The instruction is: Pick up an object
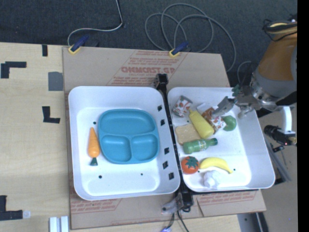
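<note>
The gripper [227,106] reaches in from the right over the upper part of the right bin [253,144]. Its 2 fingers [221,105] slant down and to the left, and how far apart they stand cannot be told from this angle; nothing shows between them. The grey arm [277,62] with its orange band rises behind it at the right edge.

Just below the fingertips lie a small red-and-white packet [216,123] and a green round object [229,123], the 2 touching or nearly so. Just left of these a yellow bottle [201,123] lies tilted, its top toward the upper left. Above it, near the bin's upper left corner, sits a crumpled brown-and-white wrapper [181,106]. Under the yellow bottle is a tan slice of bread [184,133], and a green bottle [199,145] lies on its side just below that. Toward the front of the bin a red tomato [189,165] sits beside a yellow banana [215,164], with a small white object [209,180] just in front of the banana.

The left bin [77,129] holds a blue divided plate [128,135] with 3 compartments, and an orange carrot [93,144] lies just left of the plate, pointing upward.

Both bins rest on a cardboard sheet [130,69] on the bench.
</note>
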You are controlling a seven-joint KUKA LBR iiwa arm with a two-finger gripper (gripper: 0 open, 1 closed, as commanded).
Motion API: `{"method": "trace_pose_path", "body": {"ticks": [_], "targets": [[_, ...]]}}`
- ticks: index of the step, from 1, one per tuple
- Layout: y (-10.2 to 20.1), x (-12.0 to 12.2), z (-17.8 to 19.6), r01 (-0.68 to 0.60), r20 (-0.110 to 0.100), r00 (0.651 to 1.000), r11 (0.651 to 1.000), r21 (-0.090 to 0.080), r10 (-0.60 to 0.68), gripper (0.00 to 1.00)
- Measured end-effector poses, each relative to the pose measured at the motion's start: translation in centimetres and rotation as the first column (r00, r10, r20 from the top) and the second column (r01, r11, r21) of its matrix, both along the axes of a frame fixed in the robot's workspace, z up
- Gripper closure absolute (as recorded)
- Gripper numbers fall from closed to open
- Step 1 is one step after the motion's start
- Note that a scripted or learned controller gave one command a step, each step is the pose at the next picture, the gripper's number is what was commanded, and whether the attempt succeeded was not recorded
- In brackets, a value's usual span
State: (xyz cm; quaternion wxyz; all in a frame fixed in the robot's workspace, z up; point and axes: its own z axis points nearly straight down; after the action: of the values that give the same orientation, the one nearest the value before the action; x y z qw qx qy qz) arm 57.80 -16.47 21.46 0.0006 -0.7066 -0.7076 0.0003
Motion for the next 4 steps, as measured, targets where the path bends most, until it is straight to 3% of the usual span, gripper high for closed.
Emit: {"method": "trace_pose_path", "body": {"ticks": [1, 2, 3, 4], "targets": [[2.3, 4.3, -10.6, 0.0, 0.028, 1.0, 1.0, -0.01, 0.001, 0.0], [3.4, 6.2, -11.0, -0.001, 0.013, 1.0, 1.0, -0.015, 0.002, 0.0], [3.4, 6.5, -9.5, 0.0, 0.024, 1.0, 1.0, -0.017, 0.001, 1.0], [3.3, 6.4, -9.5, -0.001, 0.022, 1.0, 1.0, -0.02, 0.001, 0.0]]}}
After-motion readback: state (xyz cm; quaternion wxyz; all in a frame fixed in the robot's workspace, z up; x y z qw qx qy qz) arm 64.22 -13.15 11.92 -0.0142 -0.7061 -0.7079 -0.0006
